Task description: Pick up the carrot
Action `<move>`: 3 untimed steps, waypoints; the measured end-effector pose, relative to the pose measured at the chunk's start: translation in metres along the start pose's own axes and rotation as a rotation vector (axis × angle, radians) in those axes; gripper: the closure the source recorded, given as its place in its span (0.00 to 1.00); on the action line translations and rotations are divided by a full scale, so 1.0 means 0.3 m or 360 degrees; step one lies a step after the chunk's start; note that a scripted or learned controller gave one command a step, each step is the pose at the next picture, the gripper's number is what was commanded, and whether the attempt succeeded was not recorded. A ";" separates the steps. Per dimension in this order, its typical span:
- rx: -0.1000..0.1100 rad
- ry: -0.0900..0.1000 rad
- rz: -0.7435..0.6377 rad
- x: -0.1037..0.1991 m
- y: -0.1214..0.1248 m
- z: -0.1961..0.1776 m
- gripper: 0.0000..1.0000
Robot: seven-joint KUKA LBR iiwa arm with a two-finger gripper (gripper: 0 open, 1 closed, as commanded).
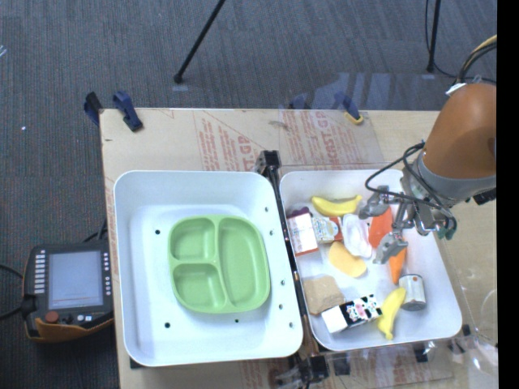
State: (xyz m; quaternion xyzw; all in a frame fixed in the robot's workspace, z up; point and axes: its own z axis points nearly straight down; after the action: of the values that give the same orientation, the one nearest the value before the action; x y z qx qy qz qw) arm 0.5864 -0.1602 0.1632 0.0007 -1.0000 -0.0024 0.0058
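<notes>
Even, diffuse overhead light falls across the scene, bright on the white bins left of the end effector. Shadows beneath the end effector are soft and short. The picture is mildly grainy and soft; small items near the end effector blur together.

The divided plate lies in the left bin; the carrot lies in the right bin, right of a banana.
</notes>
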 end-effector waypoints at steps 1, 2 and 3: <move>0.0004 -0.0022 0.0361 0.089 -0.024 0.252 0.00; 0.0003 -0.0027 0.0350 0.082 -0.014 0.217 1.00; 0.0003 -0.0041 0.0604 0.161 0.082 -0.195 1.00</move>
State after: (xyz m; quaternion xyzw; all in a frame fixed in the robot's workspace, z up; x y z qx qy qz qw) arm 0.5387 -0.1361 0.2225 -0.1879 -0.9822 -0.0002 -0.0066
